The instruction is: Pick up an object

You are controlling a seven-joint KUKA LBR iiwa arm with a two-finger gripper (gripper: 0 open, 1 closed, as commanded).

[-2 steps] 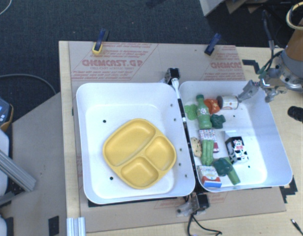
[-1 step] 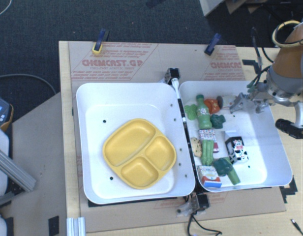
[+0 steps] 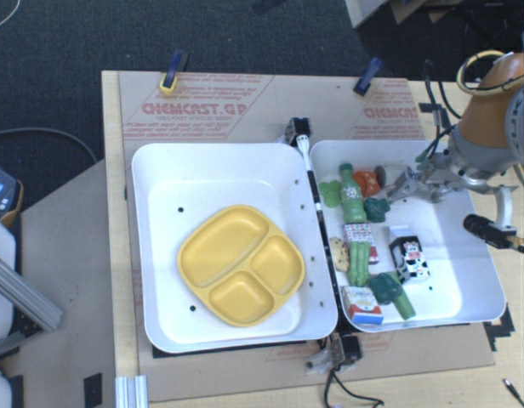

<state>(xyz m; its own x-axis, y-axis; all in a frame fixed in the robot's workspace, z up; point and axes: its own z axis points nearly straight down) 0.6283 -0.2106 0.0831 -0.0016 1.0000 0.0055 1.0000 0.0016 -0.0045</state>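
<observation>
Several small objects lie in the right bin [image 3: 466, 291]: a green bottle [image 3: 351, 195], a red-orange piece [image 3: 378, 177], a dark green lump [image 3: 378, 209], a green cucumber-like stick [image 3: 358, 263], a black-and-white cow toy [image 3: 410, 258], a small carton [image 3: 362, 304] and a dark green toy [image 3: 390, 292]. My gripper [image 3: 412, 184] hangs over the bin's back part, just right of the bottle and the red-orange piece, above the cow toy. The grey wrist and orange band [image 3: 492, 87] rise behind it. No object shows between its tips.
The left bin [image 3: 160, 185] holds a yellow three-compartment plate [image 3: 241, 266]. A black divider clip [image 3: 299, 128] sits where the bins meet at the back. Bare white floor lies at the right bin's front right. Cables run along the right edge.
</observation>
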